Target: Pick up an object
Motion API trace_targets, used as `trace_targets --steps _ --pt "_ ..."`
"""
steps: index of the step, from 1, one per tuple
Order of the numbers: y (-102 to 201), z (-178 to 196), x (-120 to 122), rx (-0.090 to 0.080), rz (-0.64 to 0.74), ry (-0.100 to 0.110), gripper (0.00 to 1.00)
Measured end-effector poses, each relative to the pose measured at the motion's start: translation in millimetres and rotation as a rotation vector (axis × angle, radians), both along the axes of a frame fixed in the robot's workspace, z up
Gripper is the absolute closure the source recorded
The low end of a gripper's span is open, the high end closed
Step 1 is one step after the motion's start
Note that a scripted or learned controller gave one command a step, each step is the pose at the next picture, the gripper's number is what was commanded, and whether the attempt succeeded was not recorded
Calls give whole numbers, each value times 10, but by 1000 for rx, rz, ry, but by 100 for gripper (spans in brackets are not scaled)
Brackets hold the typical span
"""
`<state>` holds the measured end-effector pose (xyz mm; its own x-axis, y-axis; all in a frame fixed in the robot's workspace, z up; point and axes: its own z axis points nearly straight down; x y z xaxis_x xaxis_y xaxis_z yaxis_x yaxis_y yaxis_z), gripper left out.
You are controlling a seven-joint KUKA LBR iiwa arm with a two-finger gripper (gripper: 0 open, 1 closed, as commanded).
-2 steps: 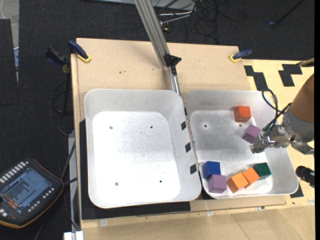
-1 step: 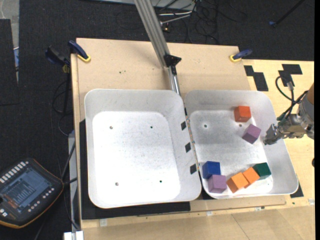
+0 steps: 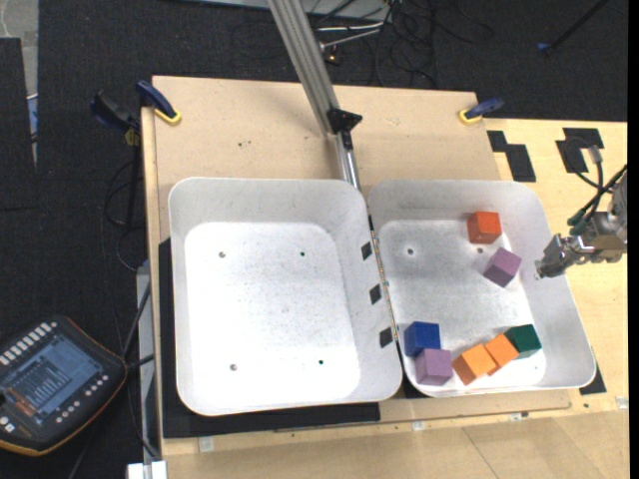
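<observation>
- The two-finger metal gripper (image 3: 555, 259) sits at the right rim of the right shallow white plastic bin (image 3: 559, 312); whether its jaws are open or closed cannot be told, and nothing is seen held.
- An orange cube (image 3: 484, 227) lies near the bin's far side, with a purple cube (image 3: 502, 266) just below it, near the gripper.
- Along the near edge cluster a blue cube (image 3: 422, 336), a second purple cube (image 3: 433, 365), two orange blocks (image 3: 477, 360) and a green cube (image 3: 523, 341).
- The left white bin (image 3: 190, 267) lies beside it.
</observation>
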<state>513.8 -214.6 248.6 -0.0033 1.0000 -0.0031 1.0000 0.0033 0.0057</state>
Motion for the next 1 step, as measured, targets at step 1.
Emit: trace_targets --steps 1 --pt "427 -82 255 2 4 3 100"
